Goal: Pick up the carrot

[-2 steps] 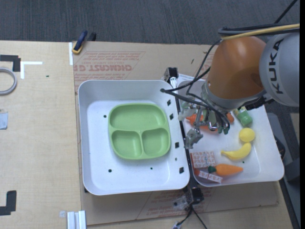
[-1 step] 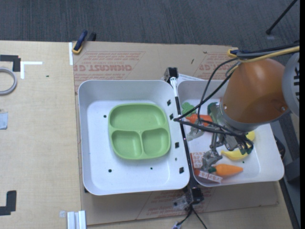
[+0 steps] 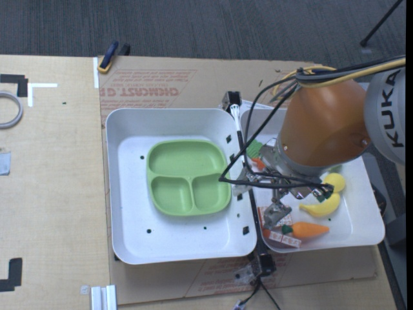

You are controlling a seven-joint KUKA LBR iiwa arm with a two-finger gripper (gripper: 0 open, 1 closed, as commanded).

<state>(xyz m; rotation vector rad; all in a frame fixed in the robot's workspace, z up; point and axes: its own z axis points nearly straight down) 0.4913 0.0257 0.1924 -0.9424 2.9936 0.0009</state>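
Bins first: two shallow white ones sit side by side on the bench, the left bin [image 3: 122, 192] in the middle of the frame and the right bin [image 3: 364, 228] toward the right edge, their inner walls touching down the centre. One green plate [image 3: 188, 176] with three compartments lies in the left bin, a wide section across its top and two smaller ones below.

One carrot [image 3: 310, 230] is on view, low in the right bin near its bottom wall. Its long axis runs close to horizontal across the frame, the orange body tapering to a tip at the right and the green stub end at the left. Just below and left of it lies one small reddish packet [image 3: 282, 238], touching or nearly touching the carrot's thick end. One banana [image 3: 324, 205] curves just above the carrot, and one round yellow fruit [image 3: 335, 183], likely a lemon, sits right above that, partly under the arm.

One arm [image 3: 322, 124] comes in from the right, its big orange band covering the upper part of the right bin. The gripper [image 3: 276, 213] hangs below it, over the bin's left side, just up and left of the carrot's green end. Whether it is spread or closed cannot be made out among the cables and metal parts, and the carrot lies on the bin floor apart from it.

One blue-and-yellow tool [image 3: 108, 56] rests at the upper left, on the edge of the cardboard sheet [image 3: 148, 82] beneath both bins.
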